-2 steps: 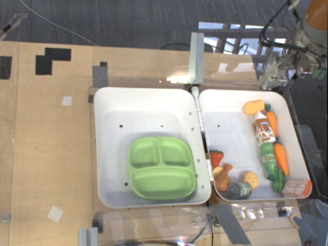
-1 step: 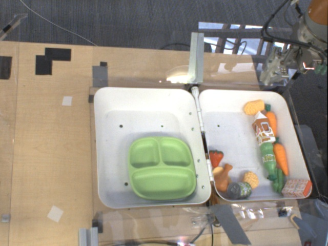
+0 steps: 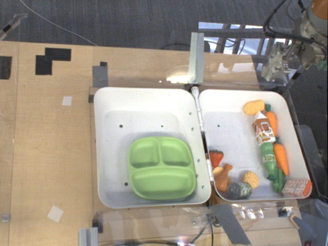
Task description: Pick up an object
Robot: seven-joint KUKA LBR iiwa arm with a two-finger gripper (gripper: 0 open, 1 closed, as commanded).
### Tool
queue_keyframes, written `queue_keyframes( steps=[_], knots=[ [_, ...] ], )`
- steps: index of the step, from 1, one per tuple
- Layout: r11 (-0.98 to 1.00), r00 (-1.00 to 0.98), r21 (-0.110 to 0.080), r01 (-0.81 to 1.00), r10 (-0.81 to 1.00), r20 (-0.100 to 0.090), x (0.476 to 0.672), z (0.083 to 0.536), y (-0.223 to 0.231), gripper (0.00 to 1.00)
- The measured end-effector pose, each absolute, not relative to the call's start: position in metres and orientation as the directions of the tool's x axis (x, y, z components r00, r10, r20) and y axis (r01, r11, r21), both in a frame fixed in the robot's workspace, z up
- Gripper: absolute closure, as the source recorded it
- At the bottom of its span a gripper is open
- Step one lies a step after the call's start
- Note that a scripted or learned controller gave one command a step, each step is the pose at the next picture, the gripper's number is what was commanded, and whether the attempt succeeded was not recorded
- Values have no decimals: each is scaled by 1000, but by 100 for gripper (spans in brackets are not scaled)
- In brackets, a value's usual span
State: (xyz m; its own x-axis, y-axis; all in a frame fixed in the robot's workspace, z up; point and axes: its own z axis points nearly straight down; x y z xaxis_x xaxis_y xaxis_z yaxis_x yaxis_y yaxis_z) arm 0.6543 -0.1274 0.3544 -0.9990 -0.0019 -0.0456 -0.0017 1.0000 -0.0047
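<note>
Bench bins (image 3: 154, 106); claw (image 3: 281, 65) blurred.

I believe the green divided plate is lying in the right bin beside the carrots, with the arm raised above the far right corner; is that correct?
Not quite: the green divided plate lies in the left bin, apart from the carrots in the right bin, as the camera view shows. The rest holds.

— What does the arm (image 3: 313, 14) look like, up at the far right?

— Grey wrist, with a patch of orange above it at the frame's corner. Black cables (image 3: 279, 9) loop off it.

— And the gripper (image 3: 281, 63)?

— Pale grey metal, boxy, with hints of green; its details are blurred.
</note>
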Motion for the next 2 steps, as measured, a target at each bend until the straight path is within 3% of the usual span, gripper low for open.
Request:
queue_keyframes(
  steps=[2],
  knots=[
    [1000, -998, -8, -4, -5, -69, 658, 382, -126, 100]
  ],
)
